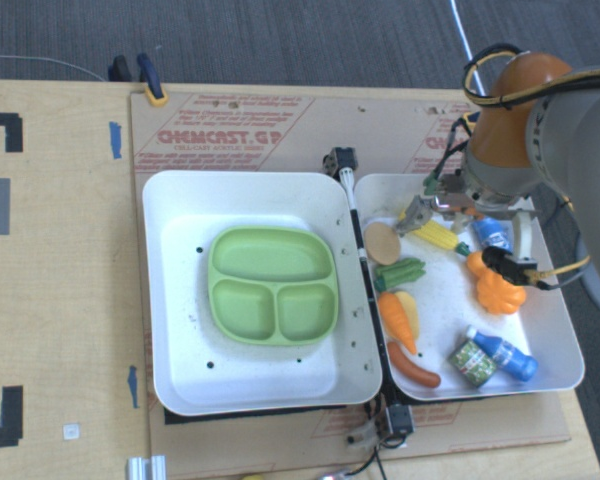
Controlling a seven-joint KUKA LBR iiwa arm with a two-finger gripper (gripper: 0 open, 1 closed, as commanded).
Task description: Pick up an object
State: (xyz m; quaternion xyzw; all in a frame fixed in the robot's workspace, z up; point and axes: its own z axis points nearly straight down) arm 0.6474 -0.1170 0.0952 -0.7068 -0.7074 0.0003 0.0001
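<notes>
Right bin crowded, left bin mostly open

The arm (pixel 540 138) is hanging over the right bin's (pixel 555 368) far edge, and toys are crowding it: carrot (pixel 395 320), sausage (pixel 413 368), bottle (pixel 504 354), can (pixel 472 362) and orange toy (pixel 499 290). In the left bin (pixel 170 298), a green divided plate (pixel 273 285) is taking the middle, leaving white floor around its rim.

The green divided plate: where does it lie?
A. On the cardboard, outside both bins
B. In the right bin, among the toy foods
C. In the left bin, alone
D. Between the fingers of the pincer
C: the green divided plate lies flat on the floor of the left bin, with no other object around it.
</notes>
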